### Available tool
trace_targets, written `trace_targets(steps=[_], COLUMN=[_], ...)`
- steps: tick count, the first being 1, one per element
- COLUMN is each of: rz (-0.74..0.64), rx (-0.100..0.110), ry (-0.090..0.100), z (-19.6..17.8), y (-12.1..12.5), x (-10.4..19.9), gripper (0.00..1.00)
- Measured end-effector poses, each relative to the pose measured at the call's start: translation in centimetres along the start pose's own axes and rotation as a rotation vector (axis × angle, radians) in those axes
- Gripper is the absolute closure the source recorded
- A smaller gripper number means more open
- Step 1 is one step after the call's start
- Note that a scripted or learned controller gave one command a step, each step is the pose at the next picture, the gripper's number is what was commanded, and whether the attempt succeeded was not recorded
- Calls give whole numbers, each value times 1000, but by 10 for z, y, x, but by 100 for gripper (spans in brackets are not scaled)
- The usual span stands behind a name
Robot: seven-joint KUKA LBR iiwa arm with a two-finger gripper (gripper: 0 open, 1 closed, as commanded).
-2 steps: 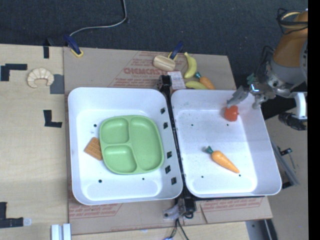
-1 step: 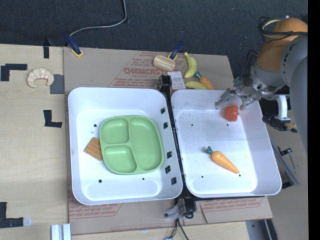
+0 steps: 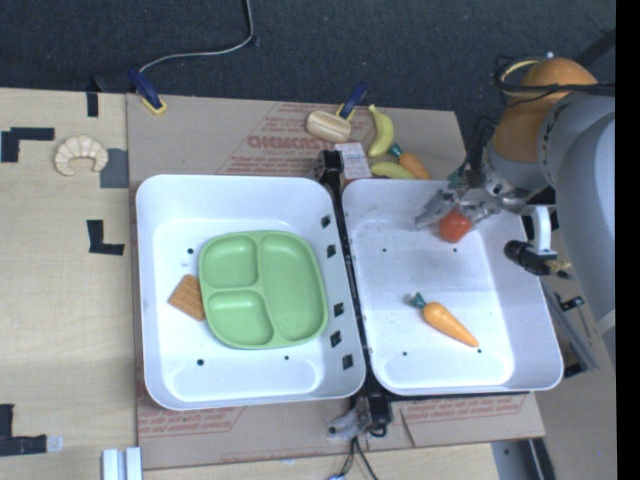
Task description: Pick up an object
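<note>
Gripper over the tomato, right bin

I see the gripper (image 3: 452, 211) at the red tomato (image 3: 454, 228) in the right bin (image 3: 520, 368); its grip I cannot tell. A carrot (image 3: 447, 320) lies nearby.

The green plate (image 3: 263, 289) covers most of the orange wedge (image 3: 186, 296) at its nine o'clock side, leaving one corner showing. The pincer (image 3: 452, 211) sits over the red ball (image 3: 454, 227) and hides its top; whether the fingers grip it cannot be told. The arm (image 3: 590, 188) is cut off at three o'clock. The box (image 3: 352, 159) print is too small to read.
</note>
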State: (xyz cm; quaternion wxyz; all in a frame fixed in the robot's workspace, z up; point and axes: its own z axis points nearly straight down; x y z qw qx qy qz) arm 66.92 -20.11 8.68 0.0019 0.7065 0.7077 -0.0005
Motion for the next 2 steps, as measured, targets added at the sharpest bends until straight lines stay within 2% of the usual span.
trace_targets(steps=[1,2], rz=[-1,-1], rx=[-2,-2], ry=[-2,2], z=[-10,0], y=[1,-4], x=[0,49], gripper=[100,100])
